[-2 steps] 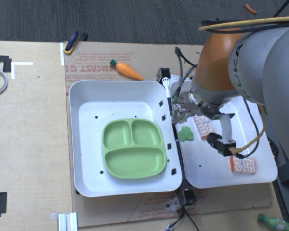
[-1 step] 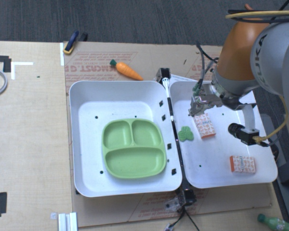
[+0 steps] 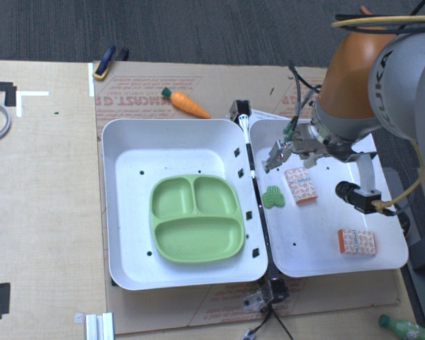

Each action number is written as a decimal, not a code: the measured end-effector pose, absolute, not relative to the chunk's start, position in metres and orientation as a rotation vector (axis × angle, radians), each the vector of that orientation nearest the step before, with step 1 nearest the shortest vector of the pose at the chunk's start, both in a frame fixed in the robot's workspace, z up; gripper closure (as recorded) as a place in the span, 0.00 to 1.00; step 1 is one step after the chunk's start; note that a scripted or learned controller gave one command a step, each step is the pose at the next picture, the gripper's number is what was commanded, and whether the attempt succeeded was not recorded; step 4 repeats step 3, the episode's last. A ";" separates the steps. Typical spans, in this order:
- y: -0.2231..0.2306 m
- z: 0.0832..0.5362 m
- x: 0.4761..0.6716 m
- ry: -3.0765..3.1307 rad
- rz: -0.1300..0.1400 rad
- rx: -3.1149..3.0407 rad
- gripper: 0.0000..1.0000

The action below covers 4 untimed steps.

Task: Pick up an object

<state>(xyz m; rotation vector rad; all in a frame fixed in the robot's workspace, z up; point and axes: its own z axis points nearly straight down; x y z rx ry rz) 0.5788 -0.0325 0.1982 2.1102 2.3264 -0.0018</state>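
Two bins (image 3: 127,154) (green plate (image 3: 196,218) in one)

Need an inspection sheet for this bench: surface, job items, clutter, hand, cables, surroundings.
Surface: bench bearing left bin and right bin, side by side.
Job's things: upper box, lower box and green toy in the right bin; green plate in the left bin.
Clutter: toy carrot and marker on the bench beyond the bins.
Grippers: hand over the right bin, beside the upper box; no grasp seen.
Cables: black cables at the front, between the bins.
Surroundings: dark floor; green bottle at lower right.
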 end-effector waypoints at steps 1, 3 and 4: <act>-0.116 0.092 0.574 2.459 -0.001 1.955 0.00; -0.091 0.192 0.557 2.336 0.000 2.098 1.00; -0.091 0.192 0.557 2.336 0.000 2.098 1.00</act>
